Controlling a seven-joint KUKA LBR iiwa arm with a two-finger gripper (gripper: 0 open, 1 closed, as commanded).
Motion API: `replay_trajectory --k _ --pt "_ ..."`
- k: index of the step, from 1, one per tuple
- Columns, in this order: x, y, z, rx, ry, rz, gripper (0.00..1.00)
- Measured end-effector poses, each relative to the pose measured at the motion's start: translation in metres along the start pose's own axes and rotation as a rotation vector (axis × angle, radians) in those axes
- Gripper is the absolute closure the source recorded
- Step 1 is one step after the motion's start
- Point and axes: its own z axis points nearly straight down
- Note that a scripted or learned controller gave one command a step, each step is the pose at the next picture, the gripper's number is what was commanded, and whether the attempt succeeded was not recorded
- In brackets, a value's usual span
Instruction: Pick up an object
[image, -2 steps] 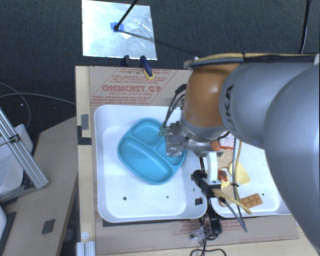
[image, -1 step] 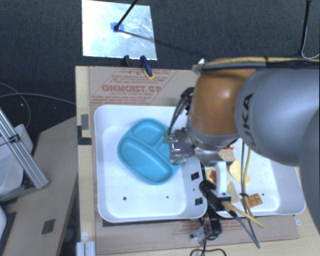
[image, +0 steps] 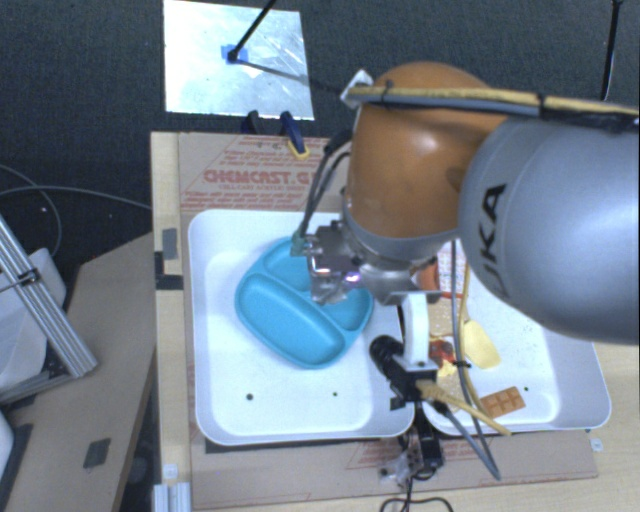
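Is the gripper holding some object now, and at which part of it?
Cannot be told. The gripper sits over the blue tray's upper right rim, but the arm hides the contact.

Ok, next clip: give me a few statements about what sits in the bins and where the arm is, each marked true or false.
1. A blue divided plate lies in the left bin. True.
2. The plate is red. False: it is blue.
3. The arm's wrist hangs over the plate's right part. True.
4. The right bin holds a waffle-like brown piece. True.
5. The arm reaches in from the left of the view. False: it comes from the right.
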Motion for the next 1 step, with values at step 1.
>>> replay_trajectory --k 1 --pt "-0.0156 0.047 0.1211 0.009 -0.006 0.011 1.0"
